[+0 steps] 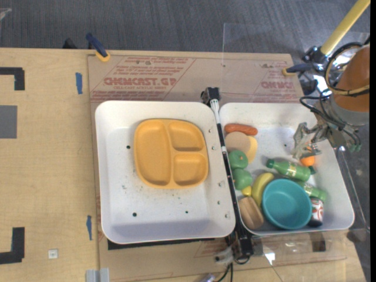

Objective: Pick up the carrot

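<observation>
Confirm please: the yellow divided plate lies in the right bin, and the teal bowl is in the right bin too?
Not quite. The camera view shows the yellow divided plate in the left bin, not the right one. The teal bowl is indeed in the right bin.

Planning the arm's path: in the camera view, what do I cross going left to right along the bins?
Left bin → yellow plate → green pepper → teal bowl → carrot, an orange bit under the gripper.
</observation>
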`<state>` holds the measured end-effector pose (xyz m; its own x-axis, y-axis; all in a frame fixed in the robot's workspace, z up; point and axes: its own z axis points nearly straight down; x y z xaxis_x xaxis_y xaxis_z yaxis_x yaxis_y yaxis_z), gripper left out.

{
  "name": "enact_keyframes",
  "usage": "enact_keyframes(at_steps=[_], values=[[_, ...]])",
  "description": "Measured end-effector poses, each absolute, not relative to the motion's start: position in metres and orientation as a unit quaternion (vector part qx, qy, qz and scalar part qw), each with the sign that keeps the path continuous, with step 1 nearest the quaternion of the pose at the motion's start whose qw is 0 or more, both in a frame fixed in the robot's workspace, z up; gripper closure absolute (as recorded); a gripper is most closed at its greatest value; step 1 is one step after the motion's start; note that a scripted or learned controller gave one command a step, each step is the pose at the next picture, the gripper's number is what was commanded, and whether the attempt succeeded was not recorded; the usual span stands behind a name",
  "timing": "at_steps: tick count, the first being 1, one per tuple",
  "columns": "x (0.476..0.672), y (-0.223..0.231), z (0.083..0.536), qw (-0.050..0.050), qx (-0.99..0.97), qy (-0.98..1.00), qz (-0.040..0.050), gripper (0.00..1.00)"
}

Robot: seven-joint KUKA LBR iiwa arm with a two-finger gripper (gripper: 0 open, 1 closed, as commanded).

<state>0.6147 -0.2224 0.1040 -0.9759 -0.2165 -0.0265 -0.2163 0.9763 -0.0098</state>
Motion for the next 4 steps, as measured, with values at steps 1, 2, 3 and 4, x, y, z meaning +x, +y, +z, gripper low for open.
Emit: enact_keyframes(at_steps=[1, 2, 3, 4], values=[[0.540, -0.208, 0.091, 0.008, -0.234, 0.972, -0.0037, 1.00], [0.540, -0.209, 0.090, 0.007, -0.234, 0.972, -0.0039, 0.00], [0.589, -0.207, 0.089, 0.007, -0.137, 0.991, -0.0016, 0.00], [0.594, -0.206, 0.104, 0.016, -0.138, 0.990, -0.0038, 1.00]])
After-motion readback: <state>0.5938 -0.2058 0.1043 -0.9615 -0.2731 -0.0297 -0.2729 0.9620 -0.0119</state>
